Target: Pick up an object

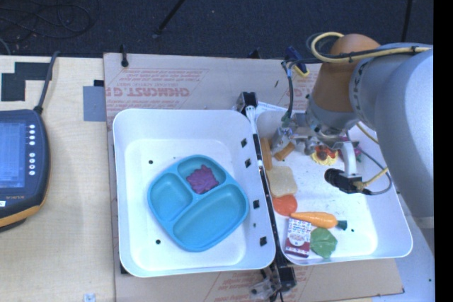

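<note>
The gripper (306,140) hangs low in the right bin (386,240) — finger state I cannot tell. Toy carrot (313,219) at six o'clock, bread slice (282,181) between; blue tray (197,203) at eight o'clock.

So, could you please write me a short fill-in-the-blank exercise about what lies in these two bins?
1. The blue tray lies in the ____ bin.
2. The purple thing sits in one of the tray's ____ compartments.
3. The carrot lies in the ____ bin.
4. The gripper is over the ____ bin.

Missing words: left; small; right; right
</note>
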Controlling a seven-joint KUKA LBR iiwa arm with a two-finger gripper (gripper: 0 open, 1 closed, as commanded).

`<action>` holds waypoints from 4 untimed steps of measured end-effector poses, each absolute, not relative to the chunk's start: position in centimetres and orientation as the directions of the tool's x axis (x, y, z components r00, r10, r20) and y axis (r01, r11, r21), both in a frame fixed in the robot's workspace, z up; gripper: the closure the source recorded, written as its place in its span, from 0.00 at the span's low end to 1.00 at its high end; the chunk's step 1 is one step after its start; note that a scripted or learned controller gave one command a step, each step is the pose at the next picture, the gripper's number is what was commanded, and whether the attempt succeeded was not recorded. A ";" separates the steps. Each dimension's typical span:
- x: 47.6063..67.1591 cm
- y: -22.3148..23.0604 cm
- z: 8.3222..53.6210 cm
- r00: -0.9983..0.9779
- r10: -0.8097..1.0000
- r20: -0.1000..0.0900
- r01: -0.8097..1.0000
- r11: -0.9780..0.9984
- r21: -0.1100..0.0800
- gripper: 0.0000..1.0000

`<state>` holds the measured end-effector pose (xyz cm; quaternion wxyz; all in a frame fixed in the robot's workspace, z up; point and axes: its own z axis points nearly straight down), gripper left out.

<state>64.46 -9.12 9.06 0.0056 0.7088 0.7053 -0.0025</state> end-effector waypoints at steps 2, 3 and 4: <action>64.5 -9.1 9.1 0.004 1.000 -0.012 1.000 -0.004 0.005 0.00; 64.4 -9.1 9.1 0.004 1.000 -0.013 1.000 -0.004 0.005 0.00; 64.5 -9.2 9.0 0.004 1.000 -0.010 1.000 -0.004 0.004 0.00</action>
